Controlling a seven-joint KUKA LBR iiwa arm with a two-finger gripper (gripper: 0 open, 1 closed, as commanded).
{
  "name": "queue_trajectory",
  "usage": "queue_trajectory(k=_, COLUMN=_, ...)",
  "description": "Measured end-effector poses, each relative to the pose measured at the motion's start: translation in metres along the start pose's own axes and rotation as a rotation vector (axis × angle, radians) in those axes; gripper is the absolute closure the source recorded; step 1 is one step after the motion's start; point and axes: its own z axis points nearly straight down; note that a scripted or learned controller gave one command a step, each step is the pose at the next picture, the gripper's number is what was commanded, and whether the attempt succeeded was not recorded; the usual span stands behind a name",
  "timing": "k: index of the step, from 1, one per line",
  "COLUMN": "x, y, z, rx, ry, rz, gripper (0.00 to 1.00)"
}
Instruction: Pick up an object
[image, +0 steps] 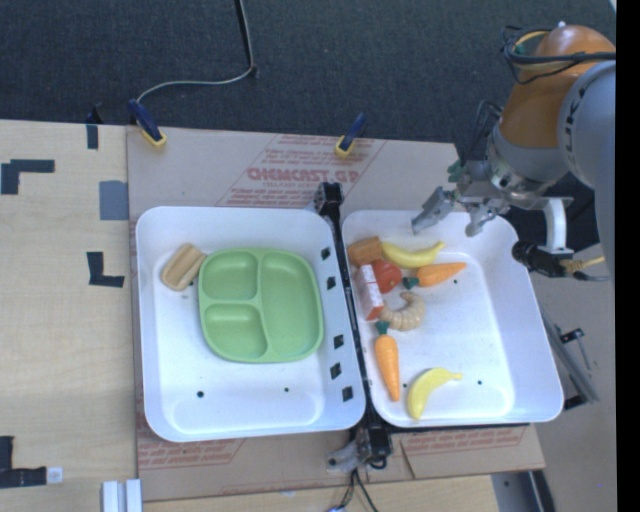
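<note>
Above right bin's (520, 300) far rim, hand (455, 217) open, fingers splayed.

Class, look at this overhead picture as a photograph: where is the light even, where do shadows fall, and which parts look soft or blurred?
In the camera view, light is even and diffuse across both bins; the green tray casts hardly any shadow, and the toy food, such as the lower banana, throws small soft ones on the white floor. The gripper and the orange-banded arm look slightly soft. The whole frame is low in detail, with no strong glare.
</note>
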Motion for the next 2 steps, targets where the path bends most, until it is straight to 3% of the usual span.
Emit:
queue_trajectory(k=1, x=0.040, y=-0.002, z=0.112, rx=0.003, ry=0.001, rz=0.000, gripper=0.00)
queue_trajectory(k=2, x=0.034, y=0.005, z=0.131, rx=-0.001, ry=0.000, rz=-0.001, gripper=0.00)
